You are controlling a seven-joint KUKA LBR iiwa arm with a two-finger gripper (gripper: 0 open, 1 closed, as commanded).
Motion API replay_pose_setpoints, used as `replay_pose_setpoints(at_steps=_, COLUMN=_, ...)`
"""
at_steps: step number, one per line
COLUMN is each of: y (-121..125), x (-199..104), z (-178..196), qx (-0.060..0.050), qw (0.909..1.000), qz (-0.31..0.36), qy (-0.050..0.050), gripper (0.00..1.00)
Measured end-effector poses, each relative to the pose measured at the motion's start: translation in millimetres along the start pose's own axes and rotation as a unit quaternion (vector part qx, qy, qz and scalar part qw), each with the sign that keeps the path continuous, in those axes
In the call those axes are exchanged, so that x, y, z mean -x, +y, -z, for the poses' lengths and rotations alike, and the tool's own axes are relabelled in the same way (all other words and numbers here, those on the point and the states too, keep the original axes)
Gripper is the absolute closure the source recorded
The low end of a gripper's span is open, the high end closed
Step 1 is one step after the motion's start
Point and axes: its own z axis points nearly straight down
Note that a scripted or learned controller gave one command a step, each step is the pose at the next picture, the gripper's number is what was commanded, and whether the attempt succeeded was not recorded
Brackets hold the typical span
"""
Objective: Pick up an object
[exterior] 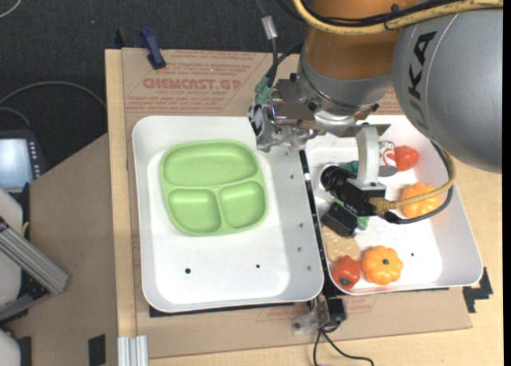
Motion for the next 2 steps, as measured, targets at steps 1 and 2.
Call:
replay_pose_setpoints(at_steps=1, y=22.1, x=17.9, z=-96.1, qx=-0.015, qw=0.9999, qz=-0.006, qy=-0.005, gripper=1.0)
replay_pose_setpoints(at_steps=2, y=-24.9, x=93.2, z=-51.0, qx=-0.011, qw=0.9999, qz=-0.008, qy=-0.004, gripper=1.0)
